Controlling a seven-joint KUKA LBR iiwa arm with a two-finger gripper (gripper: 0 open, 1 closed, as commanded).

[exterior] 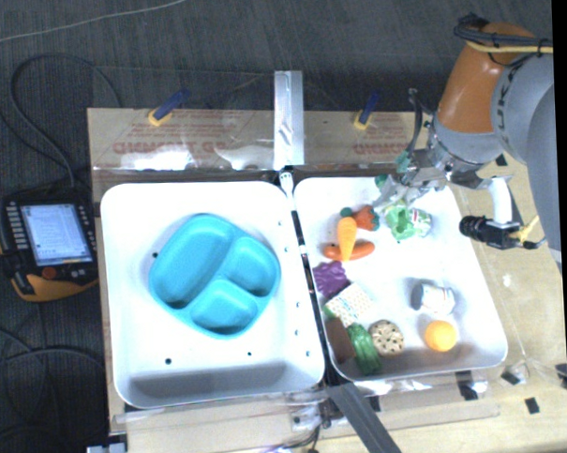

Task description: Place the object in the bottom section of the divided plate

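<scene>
Gripper [400, 199] hovering over right bin [474, 288] far corner, beside green toy [410, 223]. Jaw state: cannot tell. Pick step pending. Next: grasp, carry left to plate [213, 274] near section.

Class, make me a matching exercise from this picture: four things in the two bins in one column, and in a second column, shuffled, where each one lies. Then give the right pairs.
Things
1. divided plate
2. orange ball
3. cookie
4. carrot

Places
A. near edge of the right bin, beside the green item
B. middle of the left bin
C. far part of the right bin, left of the gripper
D. near right corner of the right bin

Pairs: 1-B, 2-D, 3-A, 4-C
</scene>
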